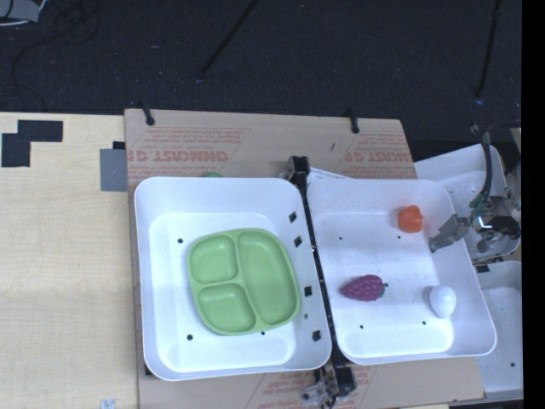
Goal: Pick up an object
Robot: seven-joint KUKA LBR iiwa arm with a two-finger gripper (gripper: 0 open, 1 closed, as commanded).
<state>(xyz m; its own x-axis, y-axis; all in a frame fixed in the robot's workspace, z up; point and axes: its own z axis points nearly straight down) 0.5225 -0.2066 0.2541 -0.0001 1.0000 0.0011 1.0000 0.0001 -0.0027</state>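
At the right rim of the right bin [387, 348], the gripper [461, 227], reaching in from the side and tilted down toward the bin floor. Impossible to tell from this slant whether apart or together. Near it, to the left and a little farther back, a small orange object [410, 219], lying on the bin floor and apart from the gripper. Closer to the front, near the middle of the same bin, a purple bunch of toy grapes [364, 288], lying on its side, stem end toward the right. To the right of the grapes, close to the right wall, a white egg-shaped object [442, 300], well apart from the orange one. In the left bin [162, 228], a green divided plate [243, 280] with three compartments, flat on the floor and turned slightly askew. Between the two bins, a dark clamp strip [308, 254]. Under both, a brown cardboard sheet [255, 143] with red print, resting on a pale wooden bench [60, 271]
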